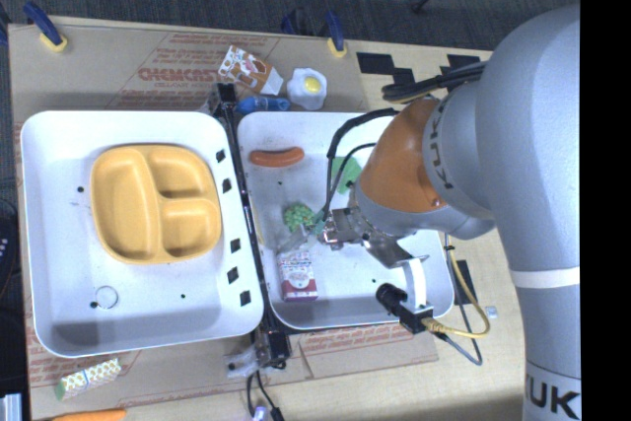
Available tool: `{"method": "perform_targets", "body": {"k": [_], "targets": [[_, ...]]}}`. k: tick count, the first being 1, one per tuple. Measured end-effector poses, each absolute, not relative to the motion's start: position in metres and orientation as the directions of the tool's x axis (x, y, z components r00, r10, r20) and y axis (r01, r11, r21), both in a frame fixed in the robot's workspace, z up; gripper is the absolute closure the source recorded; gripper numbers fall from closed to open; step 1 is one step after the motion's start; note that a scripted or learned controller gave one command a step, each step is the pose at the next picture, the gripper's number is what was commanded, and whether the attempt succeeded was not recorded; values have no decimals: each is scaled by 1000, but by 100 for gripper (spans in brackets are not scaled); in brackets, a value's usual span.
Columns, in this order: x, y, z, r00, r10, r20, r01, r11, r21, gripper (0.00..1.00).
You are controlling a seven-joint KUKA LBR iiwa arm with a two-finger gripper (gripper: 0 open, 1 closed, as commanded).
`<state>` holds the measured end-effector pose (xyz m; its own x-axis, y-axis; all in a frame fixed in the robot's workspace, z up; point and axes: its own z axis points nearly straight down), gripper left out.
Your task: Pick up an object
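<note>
Arm low over the right white bin [434, 296], gripper [330, 230] beside the green leafy toy [298, 215].

You can't tell its grip state; the wrist hides it. The green toy lies mid-bin, likeliest target since nearest.

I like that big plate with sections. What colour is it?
The divided plate is yellow, seen in the camera view.

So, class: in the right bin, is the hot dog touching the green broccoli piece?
Apart. The camera view shows bare white bin floor between the hot dog near the far wall and the broccoli lying nearer the middle.
</note>
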<state>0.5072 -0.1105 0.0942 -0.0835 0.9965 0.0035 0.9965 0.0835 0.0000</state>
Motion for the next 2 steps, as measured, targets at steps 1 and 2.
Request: {"method": "perform_targets", "body": {"k": [1, 2], "targets": [[480, -98, 95, 56, 998, -1, 998, -56, 9, 0], [512, -99, 94, 158, 988, 2, 988, -158, 0, 0]]}}
